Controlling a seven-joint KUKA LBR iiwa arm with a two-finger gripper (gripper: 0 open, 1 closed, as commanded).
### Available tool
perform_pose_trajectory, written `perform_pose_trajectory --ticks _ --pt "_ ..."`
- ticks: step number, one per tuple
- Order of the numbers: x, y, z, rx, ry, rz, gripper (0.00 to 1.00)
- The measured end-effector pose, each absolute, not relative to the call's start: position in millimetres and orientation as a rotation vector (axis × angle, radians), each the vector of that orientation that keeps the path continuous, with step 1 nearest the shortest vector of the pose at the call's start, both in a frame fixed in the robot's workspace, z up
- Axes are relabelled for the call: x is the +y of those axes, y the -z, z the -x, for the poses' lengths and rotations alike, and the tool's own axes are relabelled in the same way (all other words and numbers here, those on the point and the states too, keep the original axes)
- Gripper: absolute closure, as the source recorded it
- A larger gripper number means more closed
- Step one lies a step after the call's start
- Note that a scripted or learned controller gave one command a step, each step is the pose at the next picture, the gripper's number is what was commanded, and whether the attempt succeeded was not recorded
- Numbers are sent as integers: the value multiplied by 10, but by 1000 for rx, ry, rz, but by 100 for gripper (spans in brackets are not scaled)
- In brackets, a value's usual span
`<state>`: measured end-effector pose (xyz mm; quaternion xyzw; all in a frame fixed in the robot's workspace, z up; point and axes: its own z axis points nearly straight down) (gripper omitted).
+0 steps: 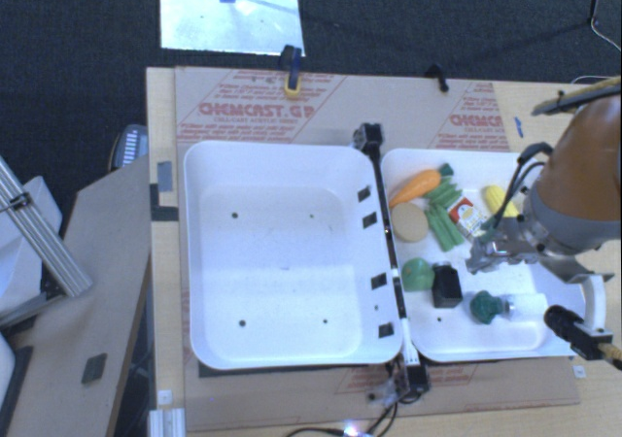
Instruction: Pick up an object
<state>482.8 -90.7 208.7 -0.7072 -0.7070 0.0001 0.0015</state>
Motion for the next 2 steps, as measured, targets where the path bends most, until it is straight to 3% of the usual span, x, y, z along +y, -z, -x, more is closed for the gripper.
perform_pose_trajectory --ticks 1,2 --pt "-604 -2328 -4877 -2231 5 2215 100" --pt "-190 -1983 -5456 -2233 4 2212 100"
